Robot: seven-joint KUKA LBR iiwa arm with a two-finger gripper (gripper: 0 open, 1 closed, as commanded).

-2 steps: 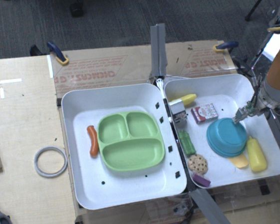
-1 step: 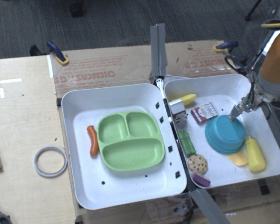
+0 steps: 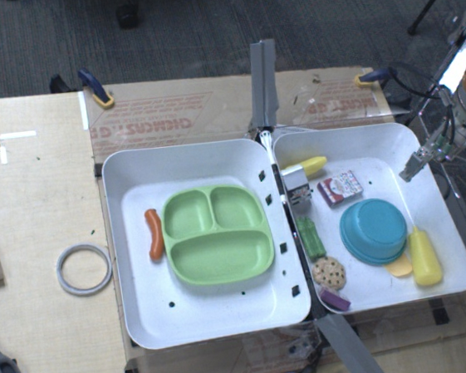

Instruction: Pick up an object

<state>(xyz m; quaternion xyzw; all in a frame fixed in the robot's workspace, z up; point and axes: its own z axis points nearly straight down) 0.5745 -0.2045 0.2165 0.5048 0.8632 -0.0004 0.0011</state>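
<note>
One fixed camera above the bench (image 3: 32, 187), slanted down over both white bins (image 3: 139, 317).

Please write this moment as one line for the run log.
gripper: over right bin, far right edge, holds nothing seen | blue bowl: in right bin | green tray: in left bin | pick: not done

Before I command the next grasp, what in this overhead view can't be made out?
- Gripper, camera view: too small and blurred at the right bin's rim to read the finger state.
- Orange piece: mostly hidden under the blue bowl and yellow bottle.
- Red-and-white packet: print too small to read.
</note>
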